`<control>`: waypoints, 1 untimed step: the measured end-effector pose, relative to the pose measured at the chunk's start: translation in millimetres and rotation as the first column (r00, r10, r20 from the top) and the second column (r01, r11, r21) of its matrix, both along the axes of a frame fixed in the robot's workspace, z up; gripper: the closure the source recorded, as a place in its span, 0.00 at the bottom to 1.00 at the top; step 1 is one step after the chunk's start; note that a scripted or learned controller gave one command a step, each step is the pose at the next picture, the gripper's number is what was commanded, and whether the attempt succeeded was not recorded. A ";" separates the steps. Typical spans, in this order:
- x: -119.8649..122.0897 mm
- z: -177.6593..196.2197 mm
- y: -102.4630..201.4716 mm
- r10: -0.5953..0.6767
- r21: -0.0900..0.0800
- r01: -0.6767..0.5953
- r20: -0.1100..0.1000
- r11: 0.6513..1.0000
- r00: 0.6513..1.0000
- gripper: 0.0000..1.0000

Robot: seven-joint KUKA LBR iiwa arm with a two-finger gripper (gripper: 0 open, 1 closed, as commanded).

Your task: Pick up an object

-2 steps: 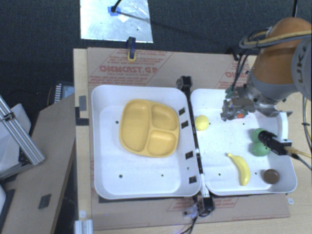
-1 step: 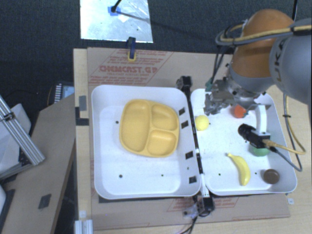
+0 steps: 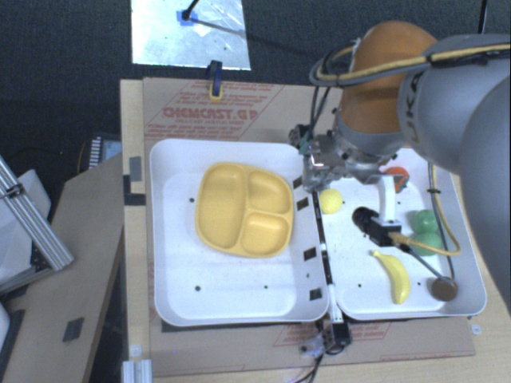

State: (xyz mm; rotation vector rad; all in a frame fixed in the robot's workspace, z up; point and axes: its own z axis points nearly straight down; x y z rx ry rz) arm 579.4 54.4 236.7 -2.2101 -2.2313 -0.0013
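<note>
Jaws hidden beneath bulky wrist, round yellow lemon (image 3: 330, 202), curved banana (image 3: 394, 275)

There is one camera, and it is fixed above the bench (image 3: 263, 102). It looks down at a slant, so the far edge of the bench lies toward the top of the picture and the near edge toward the bottom. Both white bins are inside the frame: the left bin (image 3: 172, 238) sits near the centre, and the right bin (image 3: 463, 294) reaches close to the right side. The arm (image 3: 447, 78) enters from the right and stands nearer to the lens, so it looks large and covers the far right corner of the bench. The camera is at a middle distance, and some dark floor beyond the bench's far and left edges is also seen.
</note>
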 end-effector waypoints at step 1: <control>19.7 -16.3 49.2 0.000 0.000 0.000 0.002 1.000 1.000 1.00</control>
